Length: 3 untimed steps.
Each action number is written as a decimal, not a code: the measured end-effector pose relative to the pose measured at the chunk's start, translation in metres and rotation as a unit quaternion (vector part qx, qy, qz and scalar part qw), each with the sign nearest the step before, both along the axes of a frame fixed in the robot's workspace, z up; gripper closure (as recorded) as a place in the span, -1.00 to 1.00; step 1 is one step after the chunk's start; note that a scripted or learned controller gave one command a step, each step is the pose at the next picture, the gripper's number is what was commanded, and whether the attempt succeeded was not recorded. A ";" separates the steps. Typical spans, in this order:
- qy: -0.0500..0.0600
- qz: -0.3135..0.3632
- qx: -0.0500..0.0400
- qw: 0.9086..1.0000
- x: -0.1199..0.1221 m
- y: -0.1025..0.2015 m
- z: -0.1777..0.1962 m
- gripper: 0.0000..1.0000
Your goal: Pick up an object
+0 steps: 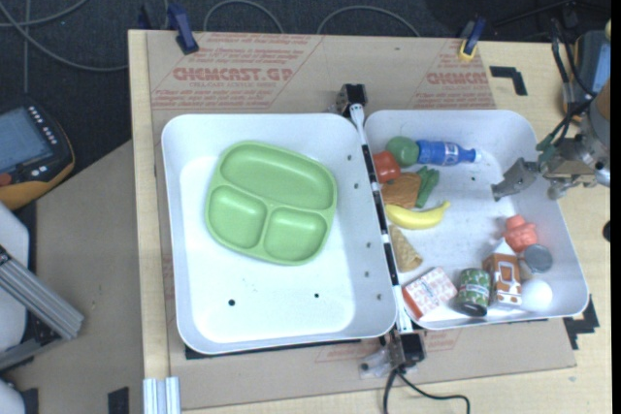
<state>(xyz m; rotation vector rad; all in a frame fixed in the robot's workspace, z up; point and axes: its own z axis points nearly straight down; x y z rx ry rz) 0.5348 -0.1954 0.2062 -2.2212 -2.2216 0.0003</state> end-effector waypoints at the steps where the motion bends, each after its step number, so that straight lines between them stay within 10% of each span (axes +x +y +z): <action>1: 0.001 0.000 0.000 1.000 0.002 -0.028 -0.081 -1.00; 2: 0.000 0.000 0.000 1.000 -0.040 0.013 -0.122 -1.00; 3: -0.001 0.000 0.000 1.000 -0.032 0.020 -0.122 -1.00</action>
